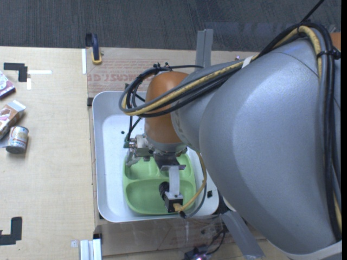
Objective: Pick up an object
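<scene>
Where arm (260, 134) covers bin (108, 145), gripper (157, 158) hovers over green tray (141, 194).

Overhead camera looks slantwise down on bench (49, 199).

The green dish (142, 193) looks like glossy plastic, the white bin (108, 145) smooth, the bench (49, 199) matt wood

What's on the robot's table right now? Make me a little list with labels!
bin: white bin on the wooden bench
in the bin: green dish with divided sections
arm: grey arm with an orange band, reaching down over the green dish
left of the bin: small can and a snack packet on the bench
</scene>
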Motion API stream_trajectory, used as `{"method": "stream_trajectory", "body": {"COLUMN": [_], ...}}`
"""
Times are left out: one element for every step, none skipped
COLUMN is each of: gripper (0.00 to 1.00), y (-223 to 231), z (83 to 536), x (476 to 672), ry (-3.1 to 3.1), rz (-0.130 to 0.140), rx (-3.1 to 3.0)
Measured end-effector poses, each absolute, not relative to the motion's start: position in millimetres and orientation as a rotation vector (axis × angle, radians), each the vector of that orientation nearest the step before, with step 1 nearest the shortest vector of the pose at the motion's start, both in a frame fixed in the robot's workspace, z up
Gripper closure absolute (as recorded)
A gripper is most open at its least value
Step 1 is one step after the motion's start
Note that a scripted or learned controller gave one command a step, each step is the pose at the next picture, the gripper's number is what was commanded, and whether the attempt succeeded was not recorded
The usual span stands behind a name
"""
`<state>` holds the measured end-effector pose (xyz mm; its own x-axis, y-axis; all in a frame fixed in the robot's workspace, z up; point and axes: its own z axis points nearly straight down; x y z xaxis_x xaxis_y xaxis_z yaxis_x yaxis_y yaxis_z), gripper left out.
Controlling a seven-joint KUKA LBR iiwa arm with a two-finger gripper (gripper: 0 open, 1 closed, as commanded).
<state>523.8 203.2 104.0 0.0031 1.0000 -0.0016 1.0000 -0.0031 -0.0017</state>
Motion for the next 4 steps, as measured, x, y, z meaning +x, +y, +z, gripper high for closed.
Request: {"method": "stream_trajectory", "body": {"gripper": [0.00,0.00,0.00,0.00], "y": [176.3,229.2,161.9,118.5], "z": [295.3,107.6,243.5,215.6], "x": [492.4,482.9,497.2,570.8], "ry": [-2.223,-2.227,-2.220,-2.220], "rz": [0.003,-0.028,0.002,0.003], "rx": [-2.221,-2.226,-2.224,-2.223]}}
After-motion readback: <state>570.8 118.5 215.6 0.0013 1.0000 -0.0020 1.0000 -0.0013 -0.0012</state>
